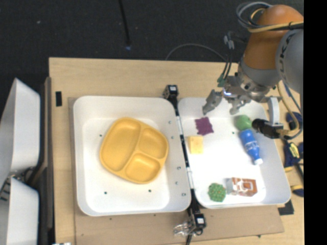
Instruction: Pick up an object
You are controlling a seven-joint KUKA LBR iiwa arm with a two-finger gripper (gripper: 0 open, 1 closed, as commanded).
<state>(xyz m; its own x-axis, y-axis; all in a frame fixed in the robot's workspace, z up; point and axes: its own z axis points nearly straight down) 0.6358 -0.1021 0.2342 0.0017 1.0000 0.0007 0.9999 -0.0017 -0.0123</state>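
The camera view showed the objects for picking in the right bin (pixel 276 185), and the purple piece (pixel 204 125) is taken here as the landmark. The purple piece lay flat in the far-left part of this bin. Just in front of it lay a small yellow block (pixel 196 145). To the right of the purple piece was a green ball (pixel 243 121), and next to the ball a blue bottle (pixel 251 145) lay on its side, with its white cap pointing to the near edge. Far in front of the purple piece, close to the near wall of the bin, were a green bumpy object (pixel 216 192) and just beside it a white and brown packet (pixel 242 186).

The end effector (pixel 224 102) hung above the far part of the right bin, behind the purple piece and a little to its right. Its two fingers (pixel 211 103) were spread apart and nothing was between them. No object was touching it. Above the end effector the grey arm with the orange band (pixel 268 34) came in from the right side.

To the left of the purple piece, across the bin walls, was the left bin (pixel 84 193). In it lay a yellow divided plate (pixel 134 149) with three compartments. Both bins stood on the wooden counter (pixel 61 78).
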